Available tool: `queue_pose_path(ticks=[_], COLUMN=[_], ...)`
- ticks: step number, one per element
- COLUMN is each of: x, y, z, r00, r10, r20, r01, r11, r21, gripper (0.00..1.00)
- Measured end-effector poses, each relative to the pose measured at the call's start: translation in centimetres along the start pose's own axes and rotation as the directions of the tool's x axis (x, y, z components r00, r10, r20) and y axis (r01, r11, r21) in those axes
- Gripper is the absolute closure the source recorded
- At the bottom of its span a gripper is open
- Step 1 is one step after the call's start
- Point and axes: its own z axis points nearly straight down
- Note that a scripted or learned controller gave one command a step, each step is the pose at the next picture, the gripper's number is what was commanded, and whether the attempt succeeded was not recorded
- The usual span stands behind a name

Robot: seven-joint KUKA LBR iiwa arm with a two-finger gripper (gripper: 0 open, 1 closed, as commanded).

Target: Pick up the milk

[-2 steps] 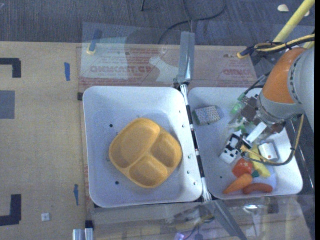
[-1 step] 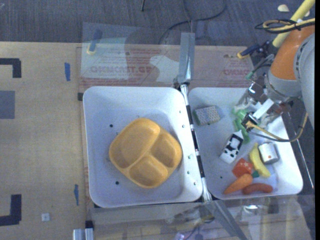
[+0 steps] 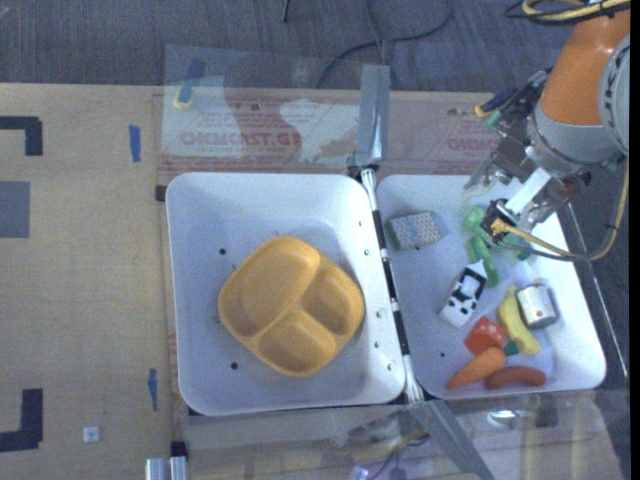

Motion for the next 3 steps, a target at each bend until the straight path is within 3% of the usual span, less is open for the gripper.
queue_pose_path(ticks=[1,2,3], x=[-2.2,-2.2,-3.9], y=[-4.0,-4.0,-4.4], z=[9.4,9.4,1.9], r00=[0.991,0.991,0.995], r10=[-0.132,-0.132,-0.098], r20=[-0.001,-0.001,-0.001], r01=[0.132,0.132,0.098], r11=[0.991,0.991,0.995], r21=[0.002,0.002,0.0], gripper=[0.0,0.0,0.0])
